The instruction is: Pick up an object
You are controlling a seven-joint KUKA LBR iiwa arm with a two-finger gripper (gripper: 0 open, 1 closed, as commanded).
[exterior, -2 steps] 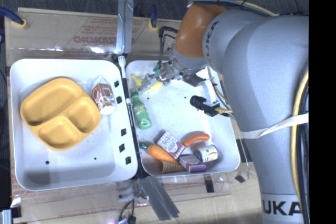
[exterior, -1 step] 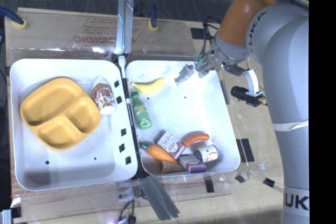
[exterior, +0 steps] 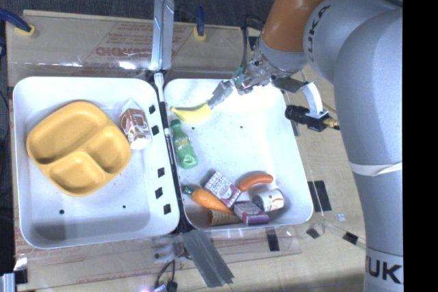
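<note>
In the left bin (exterior: 41, 229) lies a yellow divided plate (exterior: 77, 146), and just beside its right edge a small brown-and-white packet (exterior: 135, 126). In the right bin (exterior: 291, 167), a yellow banana (exterior: 191, 113) rests near the top left corner, with a green bottle (exterior: 183, 145) just below it. My pincer (exterior: 219, 92) reaches down to the banana's right end; whether its tips grip the fruit I cannot tell. Along the bin's lower edge sit a carrot (exterior: 209, 200), a pink-and-white box (exterior: 222, 187), a sausage (exterior: 254, 181) and a small can (exterior: 270, 200).
</note>
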